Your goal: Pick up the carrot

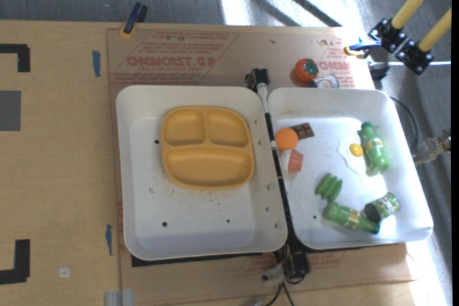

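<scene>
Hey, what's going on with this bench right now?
Nothing is being handled at this moment. The yellow divided plate sits in the left bin. The right bin holds the toy food: the carrot lies against its left wall beside a brown chocolate piece, with a fried egg and green bottles farther right. A tomato rests on the cardboard behind the bins. The carrot is not yet picked up.

Both white bins [136, 226] look like smooth, slightly glossy plastic. The yellow divided plate [207, 147] is matt plastic. Under them lies matt brown cardboard [57, 154]. The green bottle [373, 148] shines.
</scene>
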You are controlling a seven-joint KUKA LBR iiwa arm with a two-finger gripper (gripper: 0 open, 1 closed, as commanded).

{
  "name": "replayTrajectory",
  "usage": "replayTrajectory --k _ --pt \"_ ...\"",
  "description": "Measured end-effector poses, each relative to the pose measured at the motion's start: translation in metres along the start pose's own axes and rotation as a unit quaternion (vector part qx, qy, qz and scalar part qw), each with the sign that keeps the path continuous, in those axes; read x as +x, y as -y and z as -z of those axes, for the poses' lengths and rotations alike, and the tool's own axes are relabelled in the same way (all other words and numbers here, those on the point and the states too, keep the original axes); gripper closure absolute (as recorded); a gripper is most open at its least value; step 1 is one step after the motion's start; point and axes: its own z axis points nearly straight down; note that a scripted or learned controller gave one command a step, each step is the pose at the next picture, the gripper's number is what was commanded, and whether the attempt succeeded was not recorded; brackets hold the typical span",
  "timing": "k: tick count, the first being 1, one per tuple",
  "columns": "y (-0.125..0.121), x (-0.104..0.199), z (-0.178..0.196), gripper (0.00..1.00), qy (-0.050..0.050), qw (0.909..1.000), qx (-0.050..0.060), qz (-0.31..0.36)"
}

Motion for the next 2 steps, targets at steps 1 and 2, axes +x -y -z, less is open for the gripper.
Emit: replayTrajectory --k 1,2 --pt "-0.017 0.074 -0.041 1.0 -0.003 0.9993 0.002 -0.038" --pt "-0.001 0.005 0.032 1.0 0.0 0.9834 0.0 -0.182"
